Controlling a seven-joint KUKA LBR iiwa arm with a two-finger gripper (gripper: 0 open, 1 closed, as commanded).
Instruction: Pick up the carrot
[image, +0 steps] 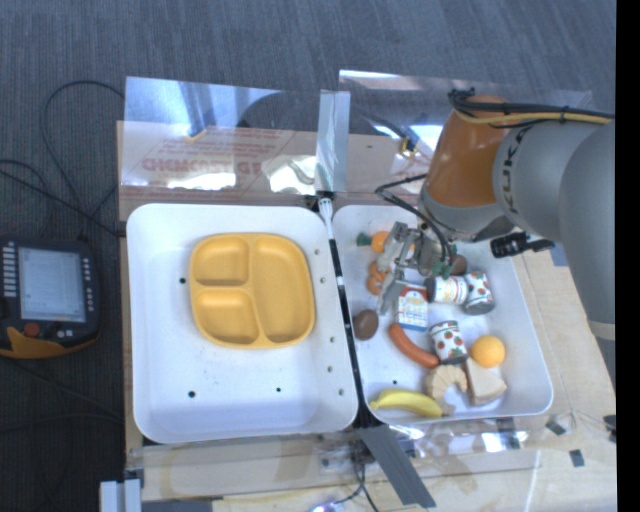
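Carrot (384, 272): we see a small orange, tapered piece with a smooth plastic look, in the right bin near its upper left, just left of the hand and partly hidden by it.
Hand (407, 262): grey metal with slim fingers, pointing down into the right bin just beside the carrot; we cannot tell whether it is open or closed, nor whether anything sits between the fingers.
Arm (520, 160): we note smooth grey casing with a glossy orange band, reaching in above and to the right of the carrot.
Right bin (530, 385): shallow white plastic with rounded corners, holding the carrot among other toy food.
Sausage (411, 346): a glossy red-orange cylinder, below the carrot.
Banana (406, 403): yellow and curved, well below the carrot at the bin's front wall.
Orange (487, 351): a round, matte ball, below and right of the carrot.
Cans (462, 291): small printed tins lying on their sides, right of the carrot.
Left bin (160, 370): white, shallow, left of the carrot.
Plate (251, 289): yellow plastic with three compartments, in the left bin.
Table (575, 300): pale wood, showing right of the carrot's bin.
Floor (200, 40): dark grey carpet around the table.
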